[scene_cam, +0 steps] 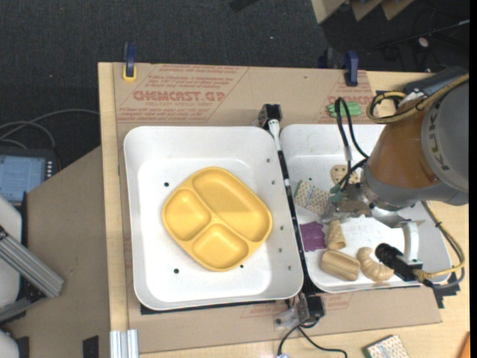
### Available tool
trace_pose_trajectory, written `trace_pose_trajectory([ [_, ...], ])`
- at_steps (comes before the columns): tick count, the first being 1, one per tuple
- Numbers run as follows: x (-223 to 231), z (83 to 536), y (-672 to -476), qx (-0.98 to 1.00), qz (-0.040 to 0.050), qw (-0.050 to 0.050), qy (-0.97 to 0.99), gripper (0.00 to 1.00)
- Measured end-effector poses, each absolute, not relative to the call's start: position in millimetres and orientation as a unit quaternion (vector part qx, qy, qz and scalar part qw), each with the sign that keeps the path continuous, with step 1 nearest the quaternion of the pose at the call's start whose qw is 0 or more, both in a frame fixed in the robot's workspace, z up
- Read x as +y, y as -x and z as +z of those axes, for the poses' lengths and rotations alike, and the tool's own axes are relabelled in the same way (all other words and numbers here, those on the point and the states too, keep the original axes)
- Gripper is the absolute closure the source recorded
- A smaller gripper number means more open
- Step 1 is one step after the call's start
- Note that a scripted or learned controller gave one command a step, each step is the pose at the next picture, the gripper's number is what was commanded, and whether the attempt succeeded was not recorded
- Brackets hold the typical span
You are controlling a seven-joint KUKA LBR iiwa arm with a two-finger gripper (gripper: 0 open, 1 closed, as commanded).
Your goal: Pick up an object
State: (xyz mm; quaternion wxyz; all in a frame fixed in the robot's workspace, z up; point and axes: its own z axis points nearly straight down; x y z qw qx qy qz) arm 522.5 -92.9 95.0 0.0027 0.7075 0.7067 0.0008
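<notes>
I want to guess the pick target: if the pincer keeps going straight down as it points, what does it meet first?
Most likely the tan wedge-shaped piece beside the purple item, just under the pincer in the right bin; depth is unclear from this slanted view.

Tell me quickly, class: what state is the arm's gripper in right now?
Gripper: low in the right bin among the small objects; whether it is open, shut or holding anything cannot be told.

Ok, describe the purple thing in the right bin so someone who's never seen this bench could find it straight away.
Start at the right bin, the one the arm reaches into. Along its left wall, just below a patterned scrap, lies the purple piece. It is flat, squarish and the only purple item there; the tan wooden blocks beside it are rounded and chunky.
</notes>
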Motion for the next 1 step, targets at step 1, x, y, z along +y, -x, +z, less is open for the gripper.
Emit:
trace_pose_trajectory([
  [1,-8.2,190.8,-567.5,0.711,0.005,0.004,-0.704,1.0],
])
